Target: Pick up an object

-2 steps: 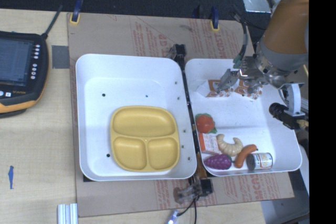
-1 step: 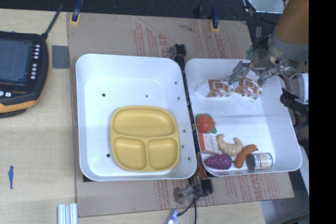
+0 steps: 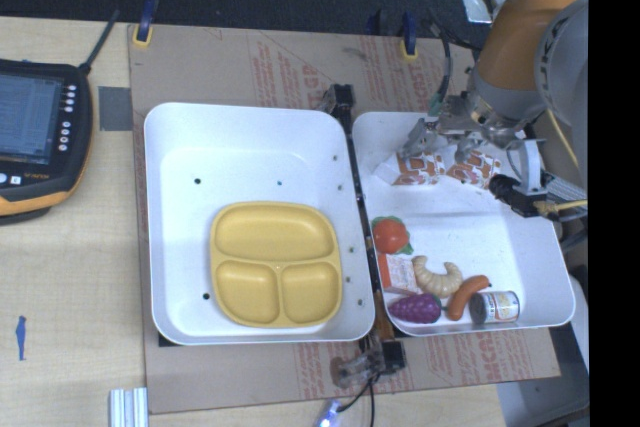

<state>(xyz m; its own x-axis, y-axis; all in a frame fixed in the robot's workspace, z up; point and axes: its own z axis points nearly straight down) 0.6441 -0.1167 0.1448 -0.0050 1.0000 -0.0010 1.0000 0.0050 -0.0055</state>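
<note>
Hand (image 3: 452, 147) hanging low over the far end of the right bin (image 3: 535, 245), at about 1 o'clock in the view; cannot tell its grip state. Directly under it, a red-and-white packet (image 3: 440, 170) lying on the bin floor. Toward 5 o'clock, clustering at the near end: tomato (image 3: 390, 235), pale croissant-like piece (image 3: 438, 274), purple grapes (image 3: 414, 308), sausage (image 3: 468, 295), small can (image 3: 496, 306) on its side. Left bin (image 3: 190, 165) holding a yellow divided tray (image 3: 275, 263). Tablet controller (image 3: 40, 135) resting on the bench (image 3: 70, 315) at 9 o'clock.
</note>
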